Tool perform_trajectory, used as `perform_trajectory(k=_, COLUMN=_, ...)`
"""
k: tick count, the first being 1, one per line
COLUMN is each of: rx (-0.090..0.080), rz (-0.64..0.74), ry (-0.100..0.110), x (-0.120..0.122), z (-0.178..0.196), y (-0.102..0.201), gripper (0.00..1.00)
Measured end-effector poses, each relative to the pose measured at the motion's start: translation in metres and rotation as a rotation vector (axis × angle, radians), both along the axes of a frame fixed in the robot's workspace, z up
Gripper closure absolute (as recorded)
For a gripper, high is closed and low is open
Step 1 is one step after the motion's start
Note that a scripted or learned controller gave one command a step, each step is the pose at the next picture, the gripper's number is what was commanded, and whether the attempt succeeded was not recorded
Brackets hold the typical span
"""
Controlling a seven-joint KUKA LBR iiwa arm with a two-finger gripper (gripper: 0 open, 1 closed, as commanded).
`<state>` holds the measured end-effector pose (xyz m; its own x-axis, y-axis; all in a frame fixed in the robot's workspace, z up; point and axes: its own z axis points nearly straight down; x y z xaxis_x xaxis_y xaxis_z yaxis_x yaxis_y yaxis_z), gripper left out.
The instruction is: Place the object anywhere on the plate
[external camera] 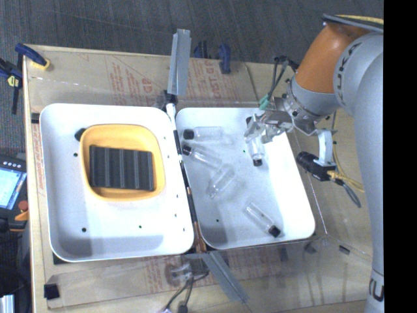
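Left bin point(58, 237): yellow plate point(121, 160) with dark ribbed centre. Right bin point(296, 223): several clear vials, black caps, lying scattered. Pincer point(259, 134) at the bin's 1 o'clock corner, one vial point(256, 150) hanging upright between its fingers, cap down. Arm point(339, 57) enters from 2 o'clock.

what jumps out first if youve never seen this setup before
The yellow-orange rectangular plate with a dark ribbed centre stands out most, sitting in the left white bin. Next comes the grey arm with its orange band, reaching in from the right, its claw over the upper part of the right white bin. Several clear plastic vials with black caps lie scattered in that right bin.
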<state>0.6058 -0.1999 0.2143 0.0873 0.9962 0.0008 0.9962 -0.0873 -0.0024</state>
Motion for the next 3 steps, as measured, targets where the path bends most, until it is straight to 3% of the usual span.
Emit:
perform_trajectory(k=2, rx=0.001, rz=0.467, ry=0.004, x=0.007, z=-0.005, y=0.138, gripper=1.0)
perform_trajectory(k=3, rx=0.002, rz=0.619, ry=0.004, x=-0.001, z=-0.009, y=0.182, gripper=1.0)
